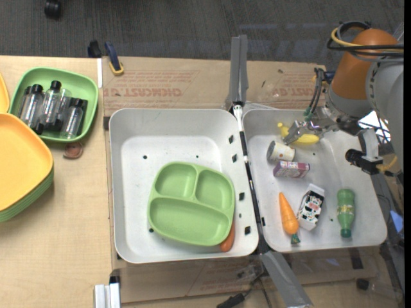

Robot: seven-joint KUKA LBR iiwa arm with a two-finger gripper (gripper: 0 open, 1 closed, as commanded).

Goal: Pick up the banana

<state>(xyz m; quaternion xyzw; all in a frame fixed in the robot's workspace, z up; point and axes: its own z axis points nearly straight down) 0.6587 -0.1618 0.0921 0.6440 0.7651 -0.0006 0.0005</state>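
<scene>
The grey arm [379,88] reaches in from the right, its orange band above the wrist, bent down over the far part of the right bin [369,233]. Its pincer [300,131] sits low at the banana [306,138], which lies near that bin's far wall, just beyond a small white cup [280,151]. How far apart the pincer stands, and whether it grips the banana, I cannot tell. A carrot [288,215], milk carton [311,208] and green bottle [345,212] lie nearer.

Red mirrored lettering on cardboard sheet [168,85] behind the bins, not reliably legible
</scene>
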